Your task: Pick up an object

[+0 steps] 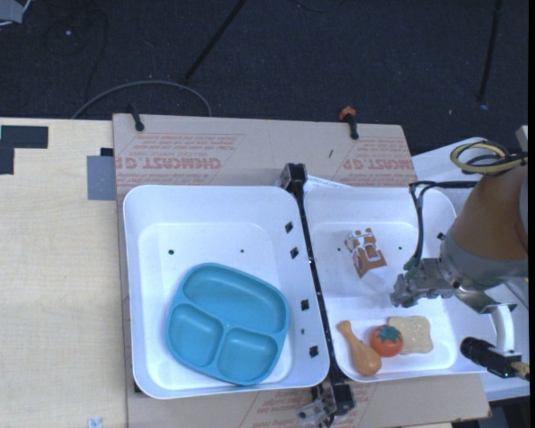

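Observation:
In the right bin lie a brown-and-white toy, a red tomato, a tan slice of toast and a tan chicken drumstick. My gripper hangs low at the right side of that bin, just above the toast and to the right of the brown-and-white toy. Nothing shows between its fingers.
The left bin holds a blue divided plate. A black divider runs between the two bins. Black cables loop over the right bin's far right corner. Cardboard lies under both bins.

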